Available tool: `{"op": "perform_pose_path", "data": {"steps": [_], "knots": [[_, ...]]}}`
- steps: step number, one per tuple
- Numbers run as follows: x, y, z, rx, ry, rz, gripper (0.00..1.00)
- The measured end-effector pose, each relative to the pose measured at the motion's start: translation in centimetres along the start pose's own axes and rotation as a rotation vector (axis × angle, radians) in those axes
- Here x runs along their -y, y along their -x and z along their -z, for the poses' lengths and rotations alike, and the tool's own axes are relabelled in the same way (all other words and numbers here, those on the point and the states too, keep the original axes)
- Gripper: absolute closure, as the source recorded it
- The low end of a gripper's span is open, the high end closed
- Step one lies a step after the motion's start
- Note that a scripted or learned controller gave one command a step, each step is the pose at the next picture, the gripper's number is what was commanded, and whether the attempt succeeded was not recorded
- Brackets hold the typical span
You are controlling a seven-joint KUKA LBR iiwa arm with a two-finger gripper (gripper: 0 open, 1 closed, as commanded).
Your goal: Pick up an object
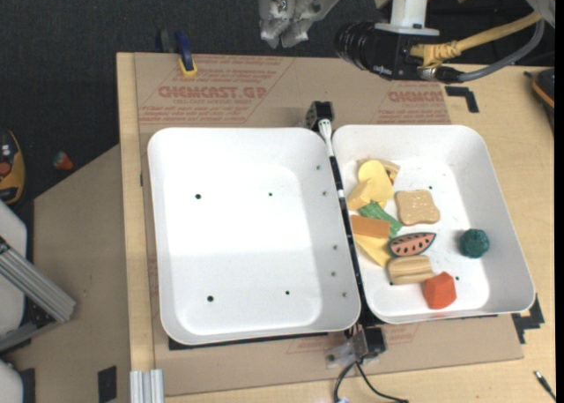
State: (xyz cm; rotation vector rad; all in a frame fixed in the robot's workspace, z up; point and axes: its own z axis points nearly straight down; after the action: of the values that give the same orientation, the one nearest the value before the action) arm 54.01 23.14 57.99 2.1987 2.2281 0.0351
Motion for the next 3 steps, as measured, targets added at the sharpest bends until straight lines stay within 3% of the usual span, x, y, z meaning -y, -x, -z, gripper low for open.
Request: {"op": "perform_pose_path", "data": {"steps": [3], "knots": [[-0.1, -0.2, 3.2, -0.003, 0.011, 0.003, 1.00]]}}
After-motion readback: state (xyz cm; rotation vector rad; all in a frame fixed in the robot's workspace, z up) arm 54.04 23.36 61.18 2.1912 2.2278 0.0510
